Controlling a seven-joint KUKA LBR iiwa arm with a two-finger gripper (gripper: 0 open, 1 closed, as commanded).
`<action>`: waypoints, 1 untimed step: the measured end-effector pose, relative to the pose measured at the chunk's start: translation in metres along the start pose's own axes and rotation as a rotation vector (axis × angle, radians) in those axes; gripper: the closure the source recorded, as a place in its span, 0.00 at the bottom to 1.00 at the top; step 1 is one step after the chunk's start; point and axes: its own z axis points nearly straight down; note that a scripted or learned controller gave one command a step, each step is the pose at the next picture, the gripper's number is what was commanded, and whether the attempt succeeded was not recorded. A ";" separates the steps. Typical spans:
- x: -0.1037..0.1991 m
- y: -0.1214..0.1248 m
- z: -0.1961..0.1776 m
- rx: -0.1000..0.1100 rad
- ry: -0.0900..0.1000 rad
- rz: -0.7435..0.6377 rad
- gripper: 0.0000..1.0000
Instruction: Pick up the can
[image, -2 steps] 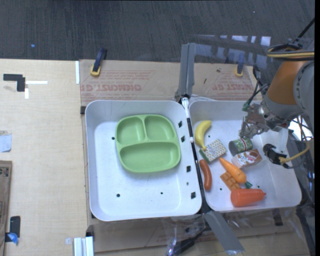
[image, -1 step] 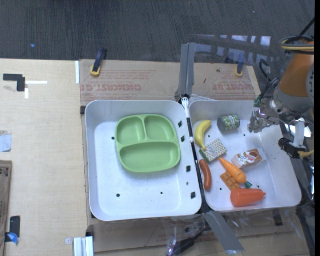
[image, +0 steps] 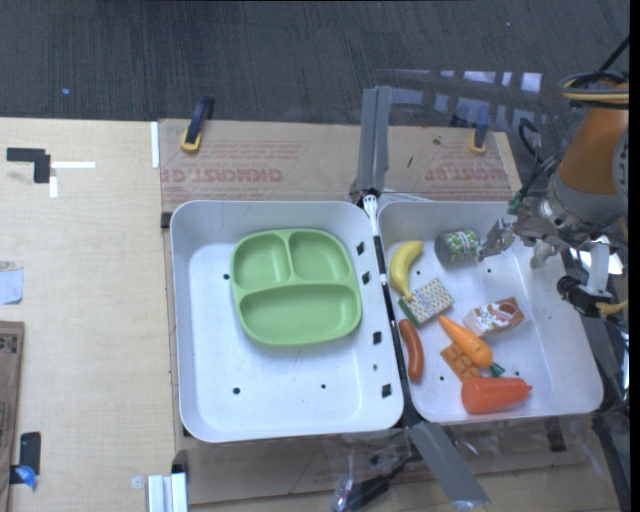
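The small cylindrical tin can with a green printed label (image: 458, 245) lies on its side near the back wall of the right-hand shallow white plastic bin (image: 560, 400), and the grey metal two-finger claw (image: 497, 240) sits just to the right of it, low over the bin floor, close enough that the nearer fingertip looks almost to touch the can's end. The claw is narrow, its tips close together, and nothing lies between them. The can's long axis runs roughly left to right, pointing toward the claw, so its end and not its round flank faces the fingers. By my judgement the grasp depends on that: the claw must shift left over the can and straddle it across the short width. Further left of the claw lies a curved yellow banana (image: 403, 266); toward the front are a speckled box-shaped packet (image: 430, 299) and an orange plastic carrot (image: 466, 341).
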 end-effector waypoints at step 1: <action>0.046 0.020 0.006 -0.024 0.006 0.285 0.00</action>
